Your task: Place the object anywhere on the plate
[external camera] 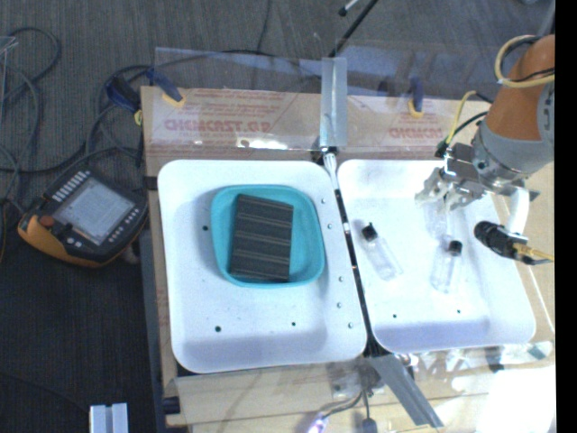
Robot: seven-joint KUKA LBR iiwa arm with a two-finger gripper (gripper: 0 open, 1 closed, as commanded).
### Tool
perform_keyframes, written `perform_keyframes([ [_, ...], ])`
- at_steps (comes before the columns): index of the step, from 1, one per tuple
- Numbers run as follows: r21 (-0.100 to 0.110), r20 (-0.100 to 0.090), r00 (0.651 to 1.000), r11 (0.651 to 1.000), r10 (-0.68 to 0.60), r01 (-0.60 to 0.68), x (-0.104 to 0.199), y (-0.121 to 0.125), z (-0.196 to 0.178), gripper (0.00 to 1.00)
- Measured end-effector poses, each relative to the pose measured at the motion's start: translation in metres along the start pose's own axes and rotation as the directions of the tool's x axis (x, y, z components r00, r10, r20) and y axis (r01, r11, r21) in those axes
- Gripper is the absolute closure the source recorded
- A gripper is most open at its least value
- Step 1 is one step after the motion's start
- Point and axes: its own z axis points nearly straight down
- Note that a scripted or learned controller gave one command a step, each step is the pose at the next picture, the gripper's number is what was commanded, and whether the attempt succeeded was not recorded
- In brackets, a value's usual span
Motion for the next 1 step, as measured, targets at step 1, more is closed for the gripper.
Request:
perform_keyframes([
  [1, -0.001, 0.0, 1.0, 1.0, 0.0, 0.0, 0.0, 0.0001, -0.0001, 0.0],
])
